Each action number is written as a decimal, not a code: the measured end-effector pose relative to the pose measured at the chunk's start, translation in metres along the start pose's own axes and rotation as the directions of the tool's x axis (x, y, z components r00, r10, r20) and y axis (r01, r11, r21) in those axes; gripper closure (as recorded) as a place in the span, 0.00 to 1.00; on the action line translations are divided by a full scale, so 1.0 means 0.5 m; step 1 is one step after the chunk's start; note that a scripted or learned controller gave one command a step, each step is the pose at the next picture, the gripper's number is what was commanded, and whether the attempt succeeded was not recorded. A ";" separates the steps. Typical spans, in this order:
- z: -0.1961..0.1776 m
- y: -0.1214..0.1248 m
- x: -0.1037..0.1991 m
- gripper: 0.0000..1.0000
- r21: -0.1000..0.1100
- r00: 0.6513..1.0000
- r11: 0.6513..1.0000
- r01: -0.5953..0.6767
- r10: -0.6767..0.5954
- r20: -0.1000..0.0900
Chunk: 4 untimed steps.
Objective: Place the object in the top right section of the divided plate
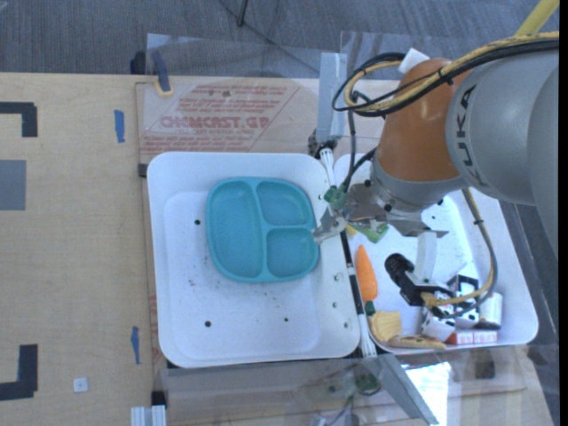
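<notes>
The teal divided plate (232,238) lies in the left white bin (177,327), with one long section on its left and two small ones on its right. All three sections look bare. My gripper (327,223) hangs at the plate's right rim, over the wall between the two bins and level with the divider between the two small sections. A small green thing (373,232) shows just under the wrist, and another green bit (335,195) sits by the gripper's upper side. Whether either is held is hidden by the wrist.
The right bin (519,313) holds an orange carrot (366,273) along its left wall, a yellow piece (385,327) at the near left corner, and several small white and red items (470,327) at the near side. A cardboard sheet (222,118) lies behind the left bin.
</notes>
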<state>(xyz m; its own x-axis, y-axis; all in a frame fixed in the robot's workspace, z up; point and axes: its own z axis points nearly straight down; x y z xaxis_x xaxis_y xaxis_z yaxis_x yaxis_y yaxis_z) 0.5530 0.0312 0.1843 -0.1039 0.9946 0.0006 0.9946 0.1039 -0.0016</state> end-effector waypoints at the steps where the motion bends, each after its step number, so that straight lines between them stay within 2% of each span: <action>1: -0.019 0.001 0.000 1.00 -0.001 1.000 1.000 -0.001 0.001 0.000; 2: -0.050 -0.054 0.064 1.00 0.002 0.995 0.995 0.103 -0.103 0.000; 3: -0.050 -0.054 0.062 0.00 0.002 0.995 0.995 0.102 -0.102 0.000; 4: -0.069 -0.053 0.062 1.00 0.000 0.995 0.995 0.101 -0.101 0.000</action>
<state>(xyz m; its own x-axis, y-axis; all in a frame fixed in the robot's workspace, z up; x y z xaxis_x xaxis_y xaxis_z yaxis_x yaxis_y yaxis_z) 0.5236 0.0591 0.2188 -0.2033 0.9791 0.0010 0.9791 0.2033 -0.0018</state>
